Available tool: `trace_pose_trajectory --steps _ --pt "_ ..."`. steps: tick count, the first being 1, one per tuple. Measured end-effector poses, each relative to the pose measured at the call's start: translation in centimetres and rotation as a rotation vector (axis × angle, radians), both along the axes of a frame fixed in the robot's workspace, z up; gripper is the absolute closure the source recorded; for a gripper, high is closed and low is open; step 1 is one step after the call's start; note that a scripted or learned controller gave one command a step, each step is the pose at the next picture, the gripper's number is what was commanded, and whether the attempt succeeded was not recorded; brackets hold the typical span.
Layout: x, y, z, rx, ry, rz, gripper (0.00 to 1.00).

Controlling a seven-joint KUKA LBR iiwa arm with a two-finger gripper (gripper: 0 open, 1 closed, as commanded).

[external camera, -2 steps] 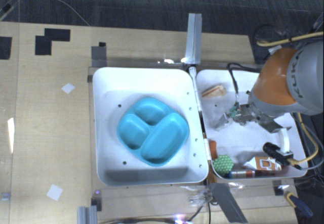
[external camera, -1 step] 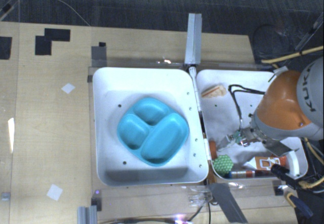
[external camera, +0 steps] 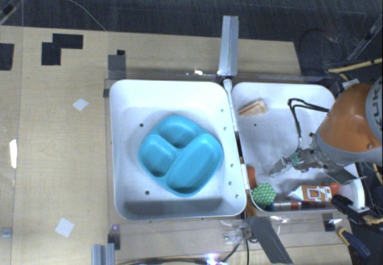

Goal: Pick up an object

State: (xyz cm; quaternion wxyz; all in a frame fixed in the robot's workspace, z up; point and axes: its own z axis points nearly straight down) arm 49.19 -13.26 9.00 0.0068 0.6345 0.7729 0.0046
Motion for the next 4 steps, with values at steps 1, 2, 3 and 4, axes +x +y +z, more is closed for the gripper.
trace_pose_trajectory --steps 1,2,3,4 --pt "1.9 3.9 0.1 -0.010 -0.001 0.362 0.00" --pt "2.2 4.0 1.3 -0.011 -0.009 0.361 1.00" --pt "2.2 4.0 1.3 -0.011 -0.009 0.361 0.00" --pt "12.8 2.0 1.5 -0.003 0.009 0.305 0.00"
